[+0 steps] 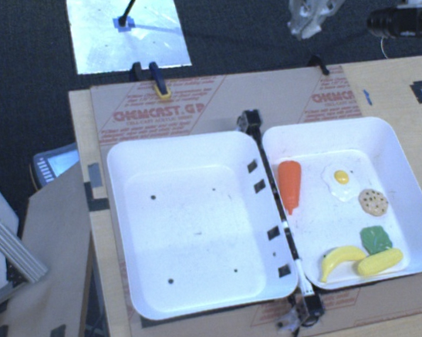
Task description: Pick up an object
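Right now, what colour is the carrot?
Orange: the carrot shows clearly in the camera view, in the right bin.

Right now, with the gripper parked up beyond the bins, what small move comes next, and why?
Probably bring the gripper forward and down over the right bin, toward the carrot. The gripper hangs past the bench's far edge, and the carrot lies apart from the other items.

Shiny metal sheet (pixel 127 26) beyond bench; yellow clamp (pixel 161 90) at board edge.

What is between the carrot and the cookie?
In the camera view, the fried egg lies between the carrot and the cookie, a bit above the line joining them.
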Motion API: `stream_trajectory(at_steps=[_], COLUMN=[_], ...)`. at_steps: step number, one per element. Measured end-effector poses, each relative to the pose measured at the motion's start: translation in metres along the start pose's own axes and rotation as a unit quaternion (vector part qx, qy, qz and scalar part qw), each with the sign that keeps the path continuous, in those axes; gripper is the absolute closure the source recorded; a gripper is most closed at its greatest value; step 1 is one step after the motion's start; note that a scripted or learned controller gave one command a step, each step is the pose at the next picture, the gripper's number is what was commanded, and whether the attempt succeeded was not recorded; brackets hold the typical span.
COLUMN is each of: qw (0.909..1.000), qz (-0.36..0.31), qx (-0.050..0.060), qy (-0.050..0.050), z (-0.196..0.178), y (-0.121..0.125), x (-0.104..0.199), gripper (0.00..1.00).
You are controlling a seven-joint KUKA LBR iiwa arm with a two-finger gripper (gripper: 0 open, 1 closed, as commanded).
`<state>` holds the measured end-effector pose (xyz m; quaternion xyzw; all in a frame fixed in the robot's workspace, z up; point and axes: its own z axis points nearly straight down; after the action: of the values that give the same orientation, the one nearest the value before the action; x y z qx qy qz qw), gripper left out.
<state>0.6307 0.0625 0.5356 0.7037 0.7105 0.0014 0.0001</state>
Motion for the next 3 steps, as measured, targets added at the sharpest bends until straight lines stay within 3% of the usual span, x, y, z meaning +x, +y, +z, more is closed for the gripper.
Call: stream_trajectory(at_steps=[1,3], qw=[1.0000,1.0000], qz=[0.007,0.005], qx=[-0.001,-0.001], qy=[-0.002,-0.001], z=[0.0007,0.0000], y=[0.0382,0.0369], x=[-0.0759,-0.0836], gripper=[1.00,1.00])
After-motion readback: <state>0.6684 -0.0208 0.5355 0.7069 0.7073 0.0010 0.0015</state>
